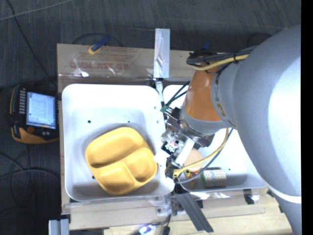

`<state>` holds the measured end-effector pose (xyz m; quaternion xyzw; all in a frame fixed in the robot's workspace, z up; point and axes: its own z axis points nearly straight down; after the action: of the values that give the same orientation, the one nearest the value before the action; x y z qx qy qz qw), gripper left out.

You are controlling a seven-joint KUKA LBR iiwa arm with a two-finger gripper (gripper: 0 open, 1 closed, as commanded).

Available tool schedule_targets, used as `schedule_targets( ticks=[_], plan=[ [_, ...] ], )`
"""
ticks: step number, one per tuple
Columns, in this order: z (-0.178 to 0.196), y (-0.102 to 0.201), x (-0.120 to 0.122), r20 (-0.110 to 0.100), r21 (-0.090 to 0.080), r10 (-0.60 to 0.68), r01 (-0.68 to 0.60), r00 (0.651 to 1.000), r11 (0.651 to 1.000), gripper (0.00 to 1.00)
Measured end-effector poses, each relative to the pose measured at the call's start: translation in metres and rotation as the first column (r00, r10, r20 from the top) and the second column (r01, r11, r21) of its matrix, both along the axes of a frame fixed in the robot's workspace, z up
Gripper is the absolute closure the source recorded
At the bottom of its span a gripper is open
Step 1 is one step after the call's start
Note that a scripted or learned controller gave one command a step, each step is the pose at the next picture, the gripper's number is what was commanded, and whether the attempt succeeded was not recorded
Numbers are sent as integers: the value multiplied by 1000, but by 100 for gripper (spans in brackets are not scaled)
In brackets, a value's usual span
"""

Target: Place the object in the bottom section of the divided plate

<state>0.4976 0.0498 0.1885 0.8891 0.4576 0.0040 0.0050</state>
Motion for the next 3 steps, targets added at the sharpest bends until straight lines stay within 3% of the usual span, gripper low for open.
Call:
schedule_targets(
  ticks=[1,2,3],
  plan=[
    [118,69,-7,-12,0,-371,371,929,929,100],
    [11,114,-16,-20,1,-103,103,994,995,100],
    [-70,153,26,-7,12,-557,558,830,830,100]
  ],
)
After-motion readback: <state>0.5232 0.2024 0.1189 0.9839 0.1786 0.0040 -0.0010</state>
